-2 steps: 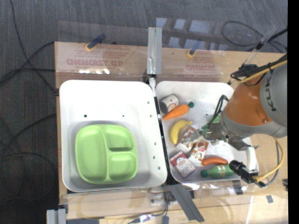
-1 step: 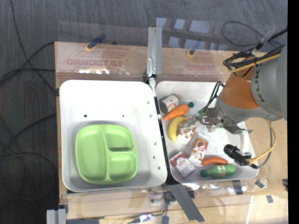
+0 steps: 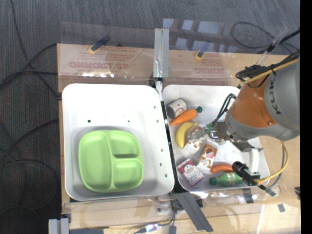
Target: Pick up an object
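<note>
The grey, orange-banded arm (image 3: 263, 106) hangs over the right white bin (image 3: 214, 94), its gripper (image 3: 210, 130) beside the yellow plastic banana (image 3: 182, 133); its state I cannot tell. Likely the reaching step: next, descend squarely onto the banana.

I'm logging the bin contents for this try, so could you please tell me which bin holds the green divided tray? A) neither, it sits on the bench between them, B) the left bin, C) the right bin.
B: the green divided tray lies flat in the left bin, while the right bin holds the toy carrot, banana and other small items.
</note>
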`<move>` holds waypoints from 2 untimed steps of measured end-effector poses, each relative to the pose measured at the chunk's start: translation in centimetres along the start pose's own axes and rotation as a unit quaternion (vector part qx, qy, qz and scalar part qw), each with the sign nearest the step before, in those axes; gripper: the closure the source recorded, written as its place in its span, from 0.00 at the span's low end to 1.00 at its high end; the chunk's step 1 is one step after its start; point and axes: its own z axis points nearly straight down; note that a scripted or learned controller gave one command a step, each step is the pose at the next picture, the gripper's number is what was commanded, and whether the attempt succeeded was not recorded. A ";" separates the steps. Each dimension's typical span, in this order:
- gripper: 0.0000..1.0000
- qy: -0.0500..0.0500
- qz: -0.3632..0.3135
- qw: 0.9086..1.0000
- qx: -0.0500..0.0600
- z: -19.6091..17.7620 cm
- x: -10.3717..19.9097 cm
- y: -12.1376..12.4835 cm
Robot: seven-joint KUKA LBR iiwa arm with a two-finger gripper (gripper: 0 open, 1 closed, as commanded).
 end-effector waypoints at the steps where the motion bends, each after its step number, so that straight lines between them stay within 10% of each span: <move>1: 0.00 0.002 -0.090 0.996 -0.002 -0.1 -0.9 -1.2; 2: 0.00 0.002 -0.241 0.971 0.010 0.1 1.1 2.9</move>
